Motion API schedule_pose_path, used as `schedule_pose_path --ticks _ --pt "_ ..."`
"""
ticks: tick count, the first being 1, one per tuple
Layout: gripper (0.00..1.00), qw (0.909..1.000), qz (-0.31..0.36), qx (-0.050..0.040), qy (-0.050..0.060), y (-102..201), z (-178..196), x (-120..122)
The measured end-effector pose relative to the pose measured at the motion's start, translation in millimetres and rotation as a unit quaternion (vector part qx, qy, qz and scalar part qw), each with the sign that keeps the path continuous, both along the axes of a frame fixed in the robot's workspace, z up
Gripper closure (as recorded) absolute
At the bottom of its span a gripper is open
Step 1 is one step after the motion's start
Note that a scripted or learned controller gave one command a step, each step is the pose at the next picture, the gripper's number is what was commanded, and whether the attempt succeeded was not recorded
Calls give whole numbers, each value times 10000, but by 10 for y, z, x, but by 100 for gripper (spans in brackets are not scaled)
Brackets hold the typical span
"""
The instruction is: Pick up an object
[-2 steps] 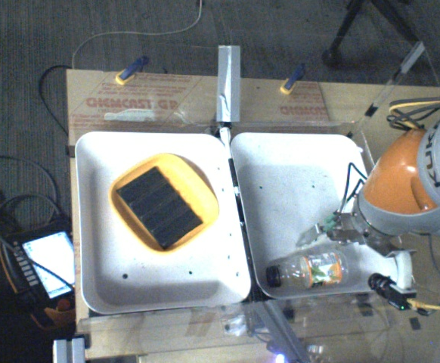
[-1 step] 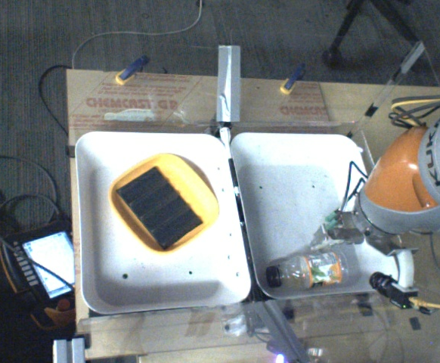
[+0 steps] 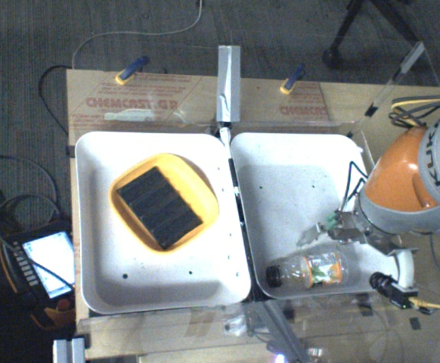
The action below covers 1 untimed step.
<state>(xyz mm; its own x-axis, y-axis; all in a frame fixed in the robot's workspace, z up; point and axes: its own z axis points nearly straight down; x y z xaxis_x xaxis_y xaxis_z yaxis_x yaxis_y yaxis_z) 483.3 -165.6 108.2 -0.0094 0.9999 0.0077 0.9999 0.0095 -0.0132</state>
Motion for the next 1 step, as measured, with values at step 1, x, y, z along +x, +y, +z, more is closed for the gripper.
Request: schedule_pose_path --ticks 1 --pt "0 9778 -2093 -22 -87 -308 -176 651"
